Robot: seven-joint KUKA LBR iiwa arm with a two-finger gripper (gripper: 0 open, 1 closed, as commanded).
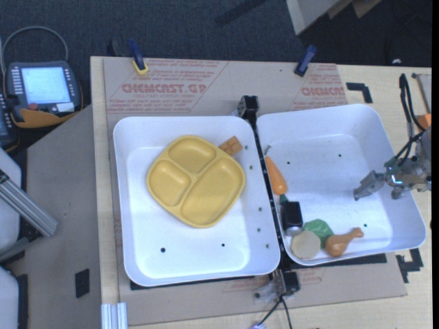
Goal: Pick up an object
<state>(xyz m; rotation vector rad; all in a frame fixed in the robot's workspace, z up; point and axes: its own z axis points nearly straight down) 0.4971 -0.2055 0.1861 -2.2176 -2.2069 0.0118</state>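
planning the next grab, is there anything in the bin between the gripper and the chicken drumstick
Nothing visible does. The gripper is over the right side of the right bin, and the drumstick lies near the bin's front edge. Bare white floor separates them. The green piece and round cream item lie beyond the drumstick, on its left.

You are looking down on a bench topped with a brown board (206, 81) printed with red lettering. Two blue clamps (305, 59) grip its far edge at about 11 and 1 o'clock. Beyond the bench at 12 o'clock lies dark carpeted floor (171, 12). At 9 o'clock a handheld control pendant (42, 88) with a lit screen rests beside a looped cable.
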